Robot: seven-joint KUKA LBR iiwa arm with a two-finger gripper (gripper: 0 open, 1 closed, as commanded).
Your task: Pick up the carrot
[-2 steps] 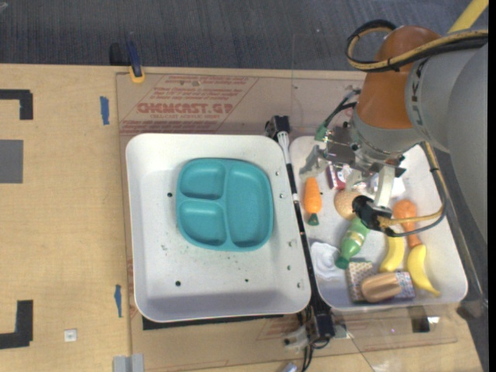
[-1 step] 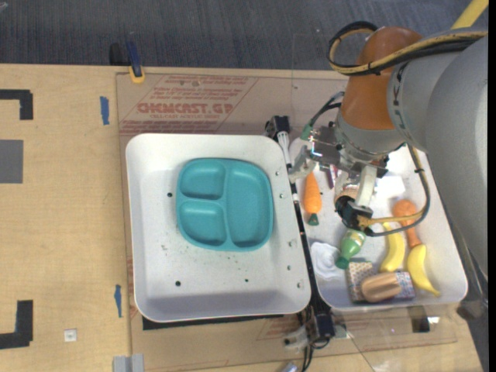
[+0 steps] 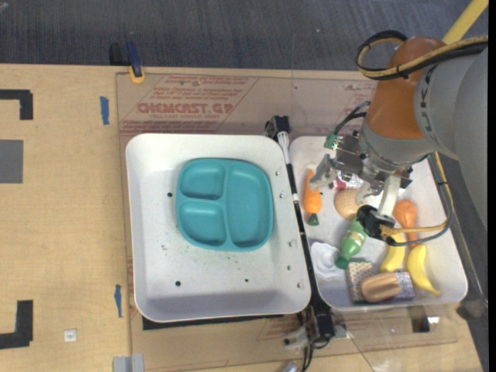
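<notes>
Wrist bulk hides the gripper (image 3: 358, 183) above the right bin (image 3: 453, 273), jaw state unreadable, beside the carrot (image 3: 311, 198).

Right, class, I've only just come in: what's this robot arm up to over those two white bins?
A grey arm with an orange band reaches in from the right, and its gripper hangs over the right bin, which is crowded with toy food. The carrot it is meant to pick up lies near that bin's left wall, not yet grasped. Beside it are a green bottle, bananas and a bread roll. The left bin holds a teal divided plate.
</notes>
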